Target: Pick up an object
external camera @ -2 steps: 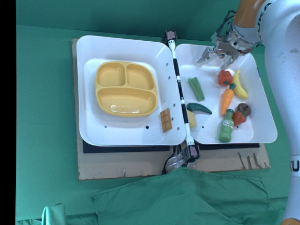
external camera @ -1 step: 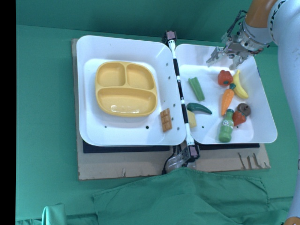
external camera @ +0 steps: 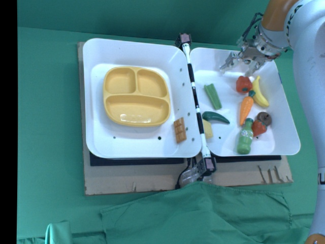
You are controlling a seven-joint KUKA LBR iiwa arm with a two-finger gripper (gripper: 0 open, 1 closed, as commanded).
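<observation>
Above the far side of the right bin (external camera: 284,136), your claw (external camera: 242,61) hangs with its fingers spread and nothing between them. The toys lie crowded below it: a red pepper (external camera: 243,84) touching a banana (external camera: 260,92), a carrot (external camera: 246,107) just beside both. Drop there and you may well wedge one finger onto a neighbour, nudging the cluster aside or pinching two things so that both slip. The celery stick (external camera: 213,96) lies apart and looks the safer target. Your arm reaches in from the right, wrist bent downward, orange band (external camera: 284,1) high above the bin's far rim.
</observation>
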